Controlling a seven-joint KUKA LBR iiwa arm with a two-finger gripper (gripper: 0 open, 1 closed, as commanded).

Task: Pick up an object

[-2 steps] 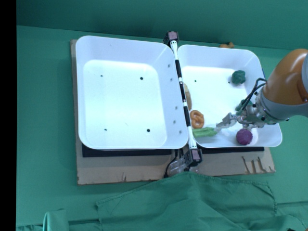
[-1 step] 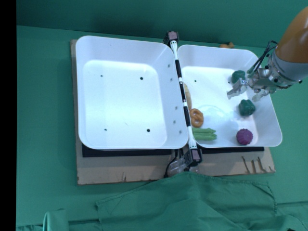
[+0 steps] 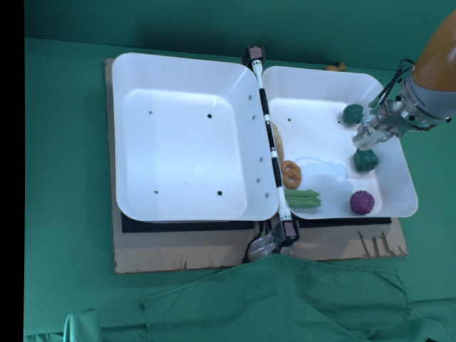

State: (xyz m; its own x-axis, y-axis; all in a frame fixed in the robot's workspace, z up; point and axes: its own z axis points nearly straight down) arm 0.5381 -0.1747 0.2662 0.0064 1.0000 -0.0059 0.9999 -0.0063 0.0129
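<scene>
two white bins sit on a green-draped bench; the left bin (image 3: 185, 141) holds nothing, and my claw (image 3: 365, 140) hangs in the right bin (image 3: 317, 123) just above a dark green object (image 3: 365, 161). i cannot tell its grip.

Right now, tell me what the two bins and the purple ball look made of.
Left bin and right bin: probably moulded plastic, white and smooth, with rounded corners and a soft sheen on the walls. Purple ball: matte, with a bumpy or fuzzy-looking surface and no shine, perhaps rubber, foam or yarn; the view is too coarse to decide.
</scene>
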